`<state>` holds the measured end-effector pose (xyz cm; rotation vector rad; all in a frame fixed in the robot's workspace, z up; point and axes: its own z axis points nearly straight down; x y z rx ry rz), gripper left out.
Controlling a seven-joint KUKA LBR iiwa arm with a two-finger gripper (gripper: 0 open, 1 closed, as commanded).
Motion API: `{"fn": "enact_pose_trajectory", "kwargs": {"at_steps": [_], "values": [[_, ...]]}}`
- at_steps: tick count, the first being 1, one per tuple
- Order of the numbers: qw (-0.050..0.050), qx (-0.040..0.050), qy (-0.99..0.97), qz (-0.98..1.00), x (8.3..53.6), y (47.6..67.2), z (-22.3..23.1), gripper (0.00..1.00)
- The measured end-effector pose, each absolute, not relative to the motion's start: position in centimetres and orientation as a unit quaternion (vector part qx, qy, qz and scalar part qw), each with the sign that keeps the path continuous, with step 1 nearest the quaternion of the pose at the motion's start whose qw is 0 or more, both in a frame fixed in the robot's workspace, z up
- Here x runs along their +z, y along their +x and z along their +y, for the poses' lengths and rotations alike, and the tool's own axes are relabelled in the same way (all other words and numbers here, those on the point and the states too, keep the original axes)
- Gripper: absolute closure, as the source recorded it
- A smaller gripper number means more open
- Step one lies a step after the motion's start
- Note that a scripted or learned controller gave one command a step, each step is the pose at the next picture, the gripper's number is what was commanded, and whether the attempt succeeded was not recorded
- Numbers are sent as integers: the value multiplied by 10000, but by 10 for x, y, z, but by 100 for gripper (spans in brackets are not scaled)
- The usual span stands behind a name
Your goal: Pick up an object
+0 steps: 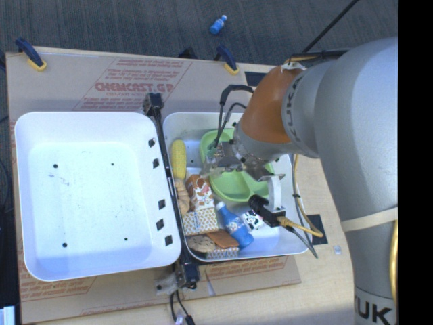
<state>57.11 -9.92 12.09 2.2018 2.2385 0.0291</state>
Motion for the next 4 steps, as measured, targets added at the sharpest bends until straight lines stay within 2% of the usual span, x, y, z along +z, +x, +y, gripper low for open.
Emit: {"fn": "enact_pose_trajectory", "kwargs": {"at_steps": [1,2,3,4], "values": [[59,73,7031,7110,121,571,-105,0],[-8,-4,7054,7088,92,584,-103,0],[-58,-7,7032,7110,101,584,-99,100],[-8,5,7048,7094,192,604,3,100]]}}
